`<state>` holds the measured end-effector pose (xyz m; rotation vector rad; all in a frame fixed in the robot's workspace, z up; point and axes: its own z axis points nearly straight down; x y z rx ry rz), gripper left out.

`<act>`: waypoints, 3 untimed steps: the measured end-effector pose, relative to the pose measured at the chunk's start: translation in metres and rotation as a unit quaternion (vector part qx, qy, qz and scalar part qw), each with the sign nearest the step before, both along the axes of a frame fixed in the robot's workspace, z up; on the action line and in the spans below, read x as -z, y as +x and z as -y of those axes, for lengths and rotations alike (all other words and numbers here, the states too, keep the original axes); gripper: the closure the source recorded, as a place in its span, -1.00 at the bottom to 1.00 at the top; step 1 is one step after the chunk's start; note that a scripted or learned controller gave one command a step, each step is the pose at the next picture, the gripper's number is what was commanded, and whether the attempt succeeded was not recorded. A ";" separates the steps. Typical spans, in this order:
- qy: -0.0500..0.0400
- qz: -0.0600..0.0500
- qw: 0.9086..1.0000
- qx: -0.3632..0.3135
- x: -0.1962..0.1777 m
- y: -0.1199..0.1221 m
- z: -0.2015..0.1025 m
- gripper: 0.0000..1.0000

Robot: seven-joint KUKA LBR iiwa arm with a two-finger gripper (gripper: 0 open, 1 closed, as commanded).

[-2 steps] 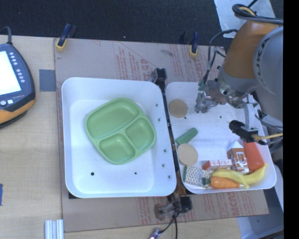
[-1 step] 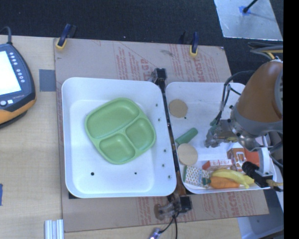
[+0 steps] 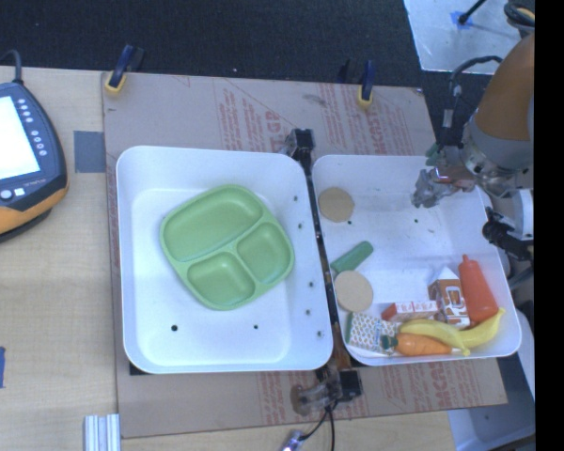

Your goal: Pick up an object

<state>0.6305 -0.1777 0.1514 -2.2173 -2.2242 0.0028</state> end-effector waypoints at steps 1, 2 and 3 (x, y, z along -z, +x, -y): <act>0.000 -0.002 1.000 -0.001 0.008 -0.097 -0.028 -1.00; 0.000 0.000 1.000 0.000 -0.103 -0.105 0.035 -1.00; 0.000 -0.001 1.000 -0.002 -0.056 -0.123 -0.035 -1.00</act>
